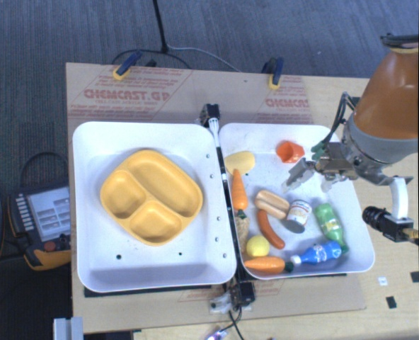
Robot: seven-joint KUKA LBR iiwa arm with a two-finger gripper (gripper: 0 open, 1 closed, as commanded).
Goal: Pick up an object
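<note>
bench [124, 83] | right bin [358, 253]: toy foods | gripper [316, 177] above, fingers apart, holding nothing

Arm [393, 98]: 1 unit, grey with an orange band above the wrist, entering from the right edge of the view and angled down and leftward. Wrist: grey, low, carrying dark fittings and cabling. Gripper [314, 178]: 2 pale fingers [299, 175] pointing left and down, spread apart, nothing seen between them.
</note>
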